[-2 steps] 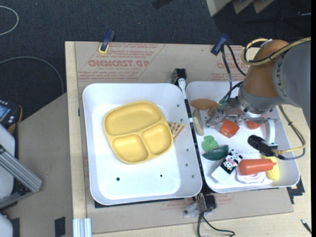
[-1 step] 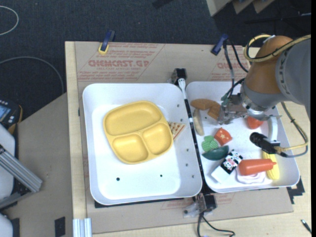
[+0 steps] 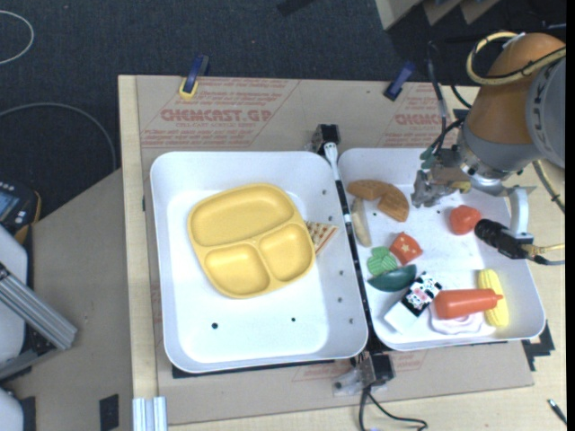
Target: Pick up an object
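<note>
From above, the surface [image 3: 269,106] fills the middle of the frame, a tan board with red print, and two white bins sit on it side by side. The left bin [image 3: 180,330] holds a yellow divided plate [image 3: 252,239] tilted across its centre, with a small waffle piece [image 3: 321,234] touching the plate's right edge. The right bin [image 3: 377,164] is crowded: a brown bread piece [image 3: 382,196] near its upper left, a pale stick [image 3: 361,223] just below it along the bin's left wall, a red tomato [image 3: 464,219] right of centre, a small red block [image 3: 405,244] in the middle, a green leaf [image 3: 381,262] and a dark green piece [image 3: 392,280] just under that, a black-and-white cow toy [image 3: 420,294] at lower centre, and at lower right a red sausage [image 3: 464,302] lying across a corn cob [image 3: 492,296] and a pink-and-white item [image 3: 454,323]. The arm [image 3: 508,106] enters from the upper right — orange band above, grey wrist below — and its pincer [image 3: 429,189] hangs over the upper part of the right bin, just right of the bread and left of the tomato. Whether it is spread or pressed together I cannot tell; nothing is seen pinched in it. A black cylinder [image 3: 499,237] juts beside the tomato at right.
</note>
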`<act>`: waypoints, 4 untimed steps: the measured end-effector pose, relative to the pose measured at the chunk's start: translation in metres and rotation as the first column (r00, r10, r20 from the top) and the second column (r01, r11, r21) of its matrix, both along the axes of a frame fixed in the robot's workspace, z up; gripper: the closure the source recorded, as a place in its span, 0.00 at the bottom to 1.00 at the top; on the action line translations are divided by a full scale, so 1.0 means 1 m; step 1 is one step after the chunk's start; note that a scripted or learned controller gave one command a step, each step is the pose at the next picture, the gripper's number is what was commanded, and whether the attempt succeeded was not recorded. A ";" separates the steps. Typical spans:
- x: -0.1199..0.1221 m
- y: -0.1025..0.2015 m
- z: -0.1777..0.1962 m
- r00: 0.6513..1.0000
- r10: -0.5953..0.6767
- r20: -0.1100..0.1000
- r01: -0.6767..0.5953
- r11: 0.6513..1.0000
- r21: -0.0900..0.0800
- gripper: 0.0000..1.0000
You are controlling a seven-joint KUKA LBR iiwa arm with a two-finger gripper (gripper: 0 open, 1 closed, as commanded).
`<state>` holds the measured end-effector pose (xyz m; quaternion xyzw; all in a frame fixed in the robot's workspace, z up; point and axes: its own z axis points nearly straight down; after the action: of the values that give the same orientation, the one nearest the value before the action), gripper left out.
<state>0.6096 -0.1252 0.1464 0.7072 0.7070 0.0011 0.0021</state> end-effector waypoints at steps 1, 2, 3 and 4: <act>0.006 0.005 0.059 1.000 0.001 0.000 -0.001 1.000 0.000 1.00; 0.007 0.005 0.079 1.000 0.002 0.000 -0.002 1.000 0.000 1.00; -0.038 0.037 0.085 1.000 0.001 -0.009 -0.001 1.000 0.003 1.00; -0.072 0.079 0.071 1.000 0.002 -0.009 -0.002 1.000 0.003 1.00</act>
<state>0.5376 -0.0466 0.2177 0.7064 0.7078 -0.0010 -0.0024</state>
